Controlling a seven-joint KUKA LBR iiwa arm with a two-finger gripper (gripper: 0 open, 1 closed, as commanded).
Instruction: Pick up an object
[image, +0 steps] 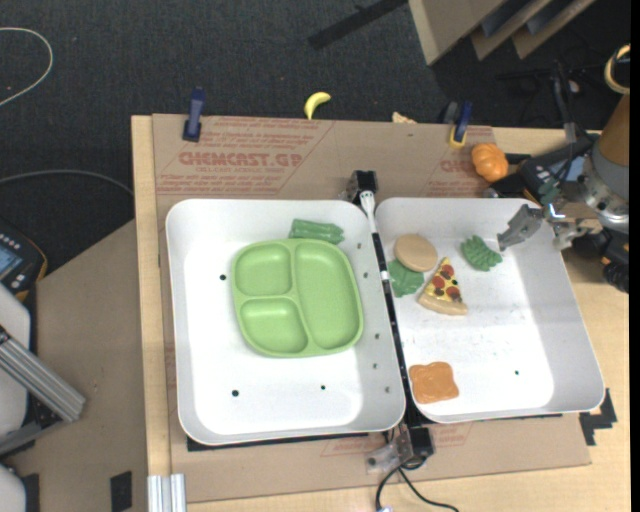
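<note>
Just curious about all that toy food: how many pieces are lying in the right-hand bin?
5: a burger near the dividing wall, a green leaf under it, a pizza slice, a green piece toward the arm, an orange piece at the front.

A divided plate sat in the left bin; a burger, pizza slice and toast lay in the right bin.

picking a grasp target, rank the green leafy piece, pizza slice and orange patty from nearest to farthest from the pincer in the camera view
1. Green leafy piece, just left of the pincer.
2. Pizza slice, mid right bin.
3. Orange patty, right bin's front left corner.
</note>
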